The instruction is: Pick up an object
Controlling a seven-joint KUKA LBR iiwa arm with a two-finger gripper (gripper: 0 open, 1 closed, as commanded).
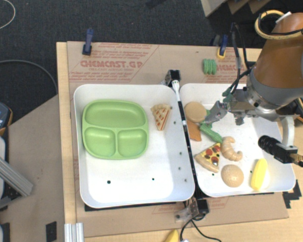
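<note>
Gripper above green pod

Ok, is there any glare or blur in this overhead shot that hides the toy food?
Camera view: even, soft lighting, with faint shadows under the green divided plastic plate; no strong glare on the right shallow white bin; the yellow banana-shaped toy looks slightly soft, still readable.

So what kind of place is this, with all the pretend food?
Probably a robot test lab, not a kitchen. A grey robot arm with an orange band reaches over two shallow white plastic bins holding toy food, like a plastic pizza slice, and loose black cables lie nearby.
</note>
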